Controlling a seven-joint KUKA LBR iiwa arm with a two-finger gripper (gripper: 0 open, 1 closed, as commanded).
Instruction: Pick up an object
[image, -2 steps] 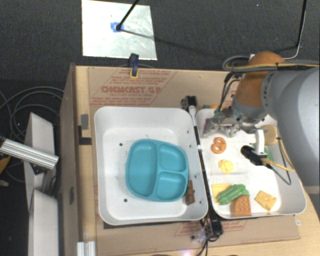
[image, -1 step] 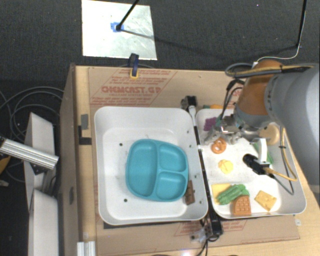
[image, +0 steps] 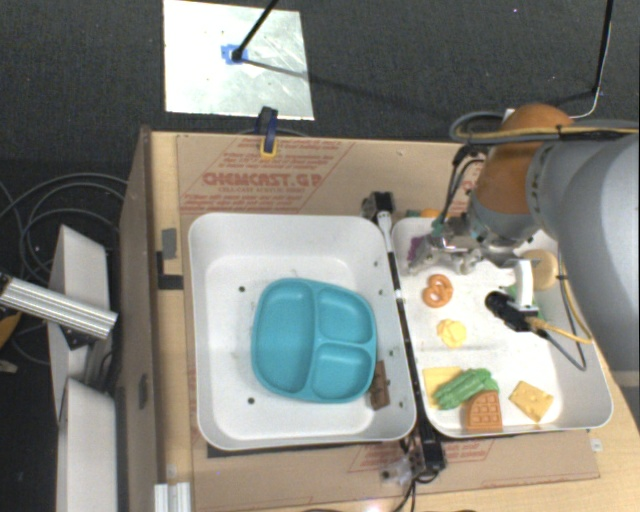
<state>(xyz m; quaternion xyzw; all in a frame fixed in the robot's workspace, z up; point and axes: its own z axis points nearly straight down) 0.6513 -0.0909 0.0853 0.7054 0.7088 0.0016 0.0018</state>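
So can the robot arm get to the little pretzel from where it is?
Probably yes. The pretzel lies flat on the right bin's floor with bare white around it, just below the gripper. Nothing sits on it, and the yellow piece nearby lies apart from it.

the grey arm with its orange band reaches over the right bin, its gripper low near the bin's far left corner, just above a pretzel. nearer lie a yellow piece, a green pod, a waffle and a cheese wedge. the left bin holds a blue divided plate.
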